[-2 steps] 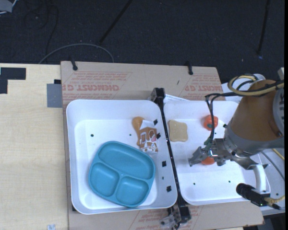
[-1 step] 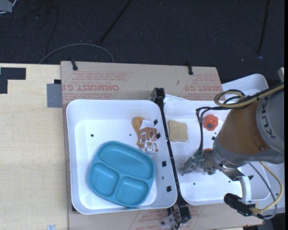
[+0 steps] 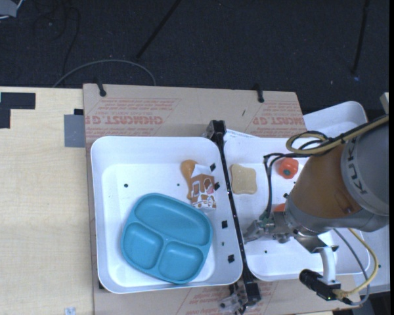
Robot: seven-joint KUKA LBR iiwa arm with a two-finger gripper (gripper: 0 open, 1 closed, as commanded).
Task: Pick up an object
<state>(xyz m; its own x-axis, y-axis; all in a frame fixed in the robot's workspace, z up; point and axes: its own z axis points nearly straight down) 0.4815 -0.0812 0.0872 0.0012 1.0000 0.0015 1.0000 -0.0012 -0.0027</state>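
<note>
Inventory, my bench, seen from the overhead cam.

1. Left shallow white plastic bin (image 3: pixel 111 156): holds a light-blue plastic tray w/ three compartments (image 3: pixel 165 237), lying flat, filling the bin's centre and near-right part. Beyond it, by the bin's right wall toward the far-right corner: an orange-brown curved piece, food-like toy (image 3: pixel 188 169), and touching it on the near side a small white-and-brown patterned packet (image 3: pixel 203 193), crumpled; can't read print.

2. Right shallow white plastic bin (image 3: pixel 276 268): pale yellow square slab, bread- or sponge-like (image 3: pixel 243 179), near the far-left corner, just beside the left wall. A small red-orange round obj w/ green top (image 3: pixel 287 168) sits further right at the far edge. A second red-orange scrap (image 3: pixel 279 209) shows by my wrist, mostly hidden; type unclear.

3. My arm, grey w/ orange band (image 3: pixel 328 189), comes in from the right, low over the right bin's mid-left part. My claw (image 3: pixel 261 230) sits close to the left wall, nearer the near edge; whether fingers are apart or together, can't tell from here. Nothing seen btwn them.

4. Black clips (image 3: pixel 217 128) on the seam btwn the bins; cardboard sheet (image 3: pixel 184 110) under both.
</note>
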